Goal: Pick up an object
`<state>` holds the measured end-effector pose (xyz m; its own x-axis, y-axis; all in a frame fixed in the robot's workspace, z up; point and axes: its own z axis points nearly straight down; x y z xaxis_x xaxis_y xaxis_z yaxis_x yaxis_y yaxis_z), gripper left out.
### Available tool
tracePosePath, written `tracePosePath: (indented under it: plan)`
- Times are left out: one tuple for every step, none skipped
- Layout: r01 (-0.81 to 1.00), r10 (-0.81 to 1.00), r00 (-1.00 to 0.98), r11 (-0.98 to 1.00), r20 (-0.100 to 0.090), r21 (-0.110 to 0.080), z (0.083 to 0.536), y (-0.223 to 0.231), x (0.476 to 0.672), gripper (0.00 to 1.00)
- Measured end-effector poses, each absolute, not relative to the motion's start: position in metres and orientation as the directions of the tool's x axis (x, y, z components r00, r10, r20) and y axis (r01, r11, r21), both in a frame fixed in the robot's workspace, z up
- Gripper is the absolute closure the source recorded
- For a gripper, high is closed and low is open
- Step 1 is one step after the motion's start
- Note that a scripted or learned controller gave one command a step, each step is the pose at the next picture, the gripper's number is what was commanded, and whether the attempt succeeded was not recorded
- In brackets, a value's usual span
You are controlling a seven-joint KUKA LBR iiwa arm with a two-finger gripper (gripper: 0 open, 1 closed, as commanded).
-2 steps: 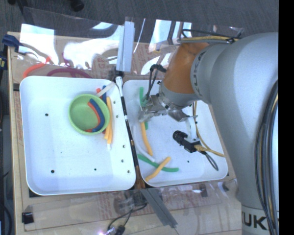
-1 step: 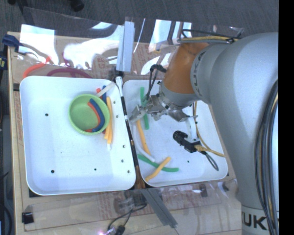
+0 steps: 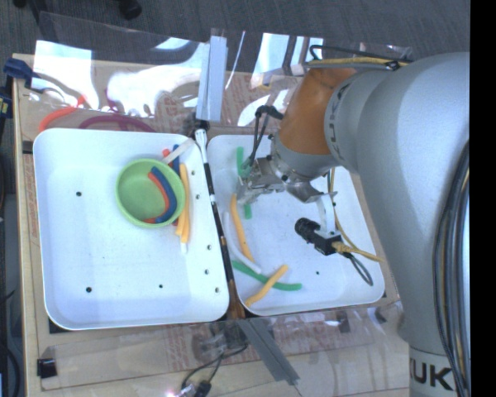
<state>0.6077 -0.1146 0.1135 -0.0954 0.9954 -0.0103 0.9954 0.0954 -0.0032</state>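
Note:
My gripper (image 3: 250, 184) hangs low over the upper left part of the right bin (image 3: 347, 292), under the orange wrist band. A green stick (image 3: 242, 168) lies right at its fingertips, partly hidden by them. A long yellow stick (image 3: 239, 228) lies just below the gripper. Near the bin's front edge rest a yellow stick (image 3: 269, 284) and a green stick (image 3: 269, 273), crossing each other. In the left bin (image 3: 91, 279) a green bowl (image 3: 145, 193) holds red and blue curved pieces, with an orange stick (image 3: 183, 217) beside it.
The bulky grey arm covers the right side of the right bin. A black cable clip (image 3: 314, 234) with yellow wires hangs over that bin. A dividing rim (image 3: 215, 222) runs between the bins. Reflective clutter sits behind both bins.

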Motion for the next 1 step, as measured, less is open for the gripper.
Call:
tracePosePath:
  plan:
    - [0.995,0.995,-0.097,0.097,-0.011,-0.004,0.1132,-0.1146,0.6076,0.00]
